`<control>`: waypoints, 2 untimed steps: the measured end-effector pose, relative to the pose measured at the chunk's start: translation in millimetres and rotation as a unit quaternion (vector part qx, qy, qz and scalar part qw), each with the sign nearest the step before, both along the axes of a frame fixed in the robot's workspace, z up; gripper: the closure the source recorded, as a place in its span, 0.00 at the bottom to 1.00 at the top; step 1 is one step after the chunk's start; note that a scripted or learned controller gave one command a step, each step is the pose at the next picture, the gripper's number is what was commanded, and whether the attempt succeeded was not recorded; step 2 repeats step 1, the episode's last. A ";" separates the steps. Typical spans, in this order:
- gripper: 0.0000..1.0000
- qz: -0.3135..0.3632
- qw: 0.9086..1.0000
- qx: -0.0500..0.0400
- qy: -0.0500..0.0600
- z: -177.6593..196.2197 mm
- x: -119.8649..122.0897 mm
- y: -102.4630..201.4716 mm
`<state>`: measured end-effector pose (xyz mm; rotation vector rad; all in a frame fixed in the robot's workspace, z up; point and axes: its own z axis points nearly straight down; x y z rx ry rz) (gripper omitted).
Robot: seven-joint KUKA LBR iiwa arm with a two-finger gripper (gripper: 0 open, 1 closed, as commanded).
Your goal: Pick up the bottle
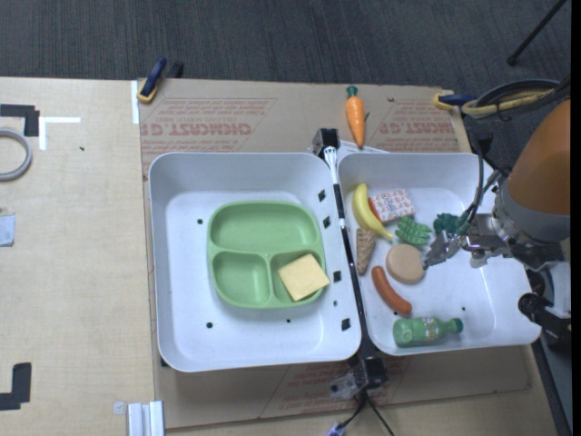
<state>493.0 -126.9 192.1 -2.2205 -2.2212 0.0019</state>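
Observation:
The green bottle [427,331] lies on its side along the front wall of the right bin [508,307], its cap pointing right. My gripper [440,247] hangs over the middle of that bin, just right of the round tan bun [404,264] and well above the bottle in the view, apart from it. The grey arm with its orange band [545,166] comes in from the right edge.
Around the gripper lie a banana [367,211], a red-and-white packet [392,204], a green broccoli piece [414,233] and a sausage [391,292]. The left bin [182,271] holds a green divided tray [263,254] with a yellow block [302,277]. A carrot [355,116] lies behind the bins.

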 end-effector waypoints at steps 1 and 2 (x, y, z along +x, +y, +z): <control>1.00 -0.001 1.000 0.000 0.000 9.4 0.4 -0.3; 1.00 -0.001 1.000 0.000 0.000 9.4 0.4 -0.3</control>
